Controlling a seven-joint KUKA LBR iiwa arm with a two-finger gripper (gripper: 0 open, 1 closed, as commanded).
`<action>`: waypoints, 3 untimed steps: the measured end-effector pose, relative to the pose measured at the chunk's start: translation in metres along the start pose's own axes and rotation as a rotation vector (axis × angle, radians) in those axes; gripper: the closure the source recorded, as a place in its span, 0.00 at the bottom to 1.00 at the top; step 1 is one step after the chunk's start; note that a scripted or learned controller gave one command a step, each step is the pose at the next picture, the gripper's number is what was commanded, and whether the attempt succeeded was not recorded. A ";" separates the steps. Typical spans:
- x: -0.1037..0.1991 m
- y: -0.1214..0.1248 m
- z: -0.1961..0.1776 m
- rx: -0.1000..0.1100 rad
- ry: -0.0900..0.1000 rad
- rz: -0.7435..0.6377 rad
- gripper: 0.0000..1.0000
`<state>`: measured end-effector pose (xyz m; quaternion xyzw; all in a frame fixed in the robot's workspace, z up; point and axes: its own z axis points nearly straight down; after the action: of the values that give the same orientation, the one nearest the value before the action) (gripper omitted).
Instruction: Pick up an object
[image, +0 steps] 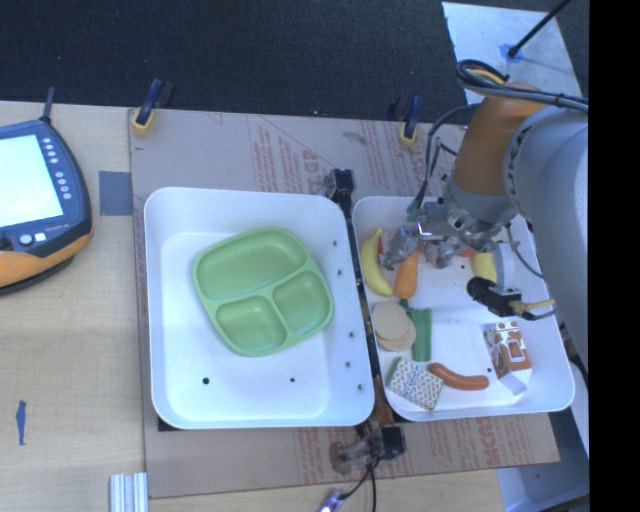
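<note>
Reach is the step I judge in hand: my gripper (418, 240) hangs low in the right bin (540, 400), just above the carrot (406, 275) beside the banana (375, 268). Whether it is released or clenched I cannot tell; next calls for a straight descent onto the carrot.

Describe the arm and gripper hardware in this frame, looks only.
One arm: bulky rounded grey casing, with a wide orange band above the wrist. Below the band sits a darker grey wrist section. The gripper is small, metallic grey, with a cluttered mechanical look. Thin black cables loop beside the wrist; more run over the orange band.
</note>
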<state>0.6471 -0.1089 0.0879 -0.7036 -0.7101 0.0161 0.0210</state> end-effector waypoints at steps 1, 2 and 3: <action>0.015 -0.023 -0.003 -0.048 -0.011 0.006 0.00; 0.005 -0.004 -0.004 -0.049 -0.007 0.005 0.00; -0.017 -0.106 0.002 -0.047 -0.007 0.004 0.00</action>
<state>0.5416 -0.1268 0.0914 -0.7054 -0.7088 0.0022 0.0020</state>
